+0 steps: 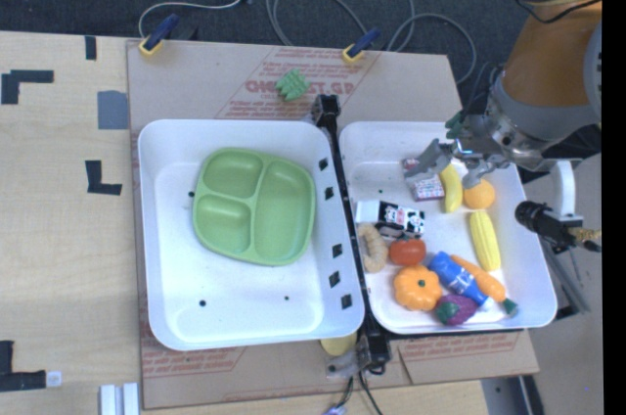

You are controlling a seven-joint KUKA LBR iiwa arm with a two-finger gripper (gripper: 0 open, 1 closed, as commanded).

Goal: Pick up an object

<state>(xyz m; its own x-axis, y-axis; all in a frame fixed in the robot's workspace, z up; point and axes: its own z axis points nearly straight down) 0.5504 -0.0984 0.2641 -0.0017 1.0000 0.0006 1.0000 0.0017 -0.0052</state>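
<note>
Gripper (pixel 452 166) hovers over upper part of right bin (pixel 377 141), arm (pixel 548 61) coming in from the right. Fingers spread apart, one to the left near a small grey/pink packet (pixel 423 188), the other to the right by the orange ball; nothing betw. them that reads as gripped.

Key relation: yellow banana-like piece (pixel 451 189) lies just below the pincer, roughly under the gap. Long axis runs approx. top-to-bottom in view, slight tilt. Finger spread looks approx. across that axis, so a straight descent seems workable (judgement, not confirmed). Height above bin floor: can't tell.

Target look: small, smooth, yellow plastic toy, elongated. Touching or nearly touching orange ball (pixel 479 197) on its right; may get nudged.

Other items, lower in the same bin: corn cob (pixel 485 240), tomato (pixel 407 253), small pumpkin (pixel 418 289), blue bottle (pixel 458 275), purple piece (pixel 454 309), black/white toy (pixel 401 218), beige piece (pixel 373 248).

Left bin (pixel 166 305) carries a green divided plate (pixel 254 206); well apart from gripper.

Status: pick not yet made.
</note>
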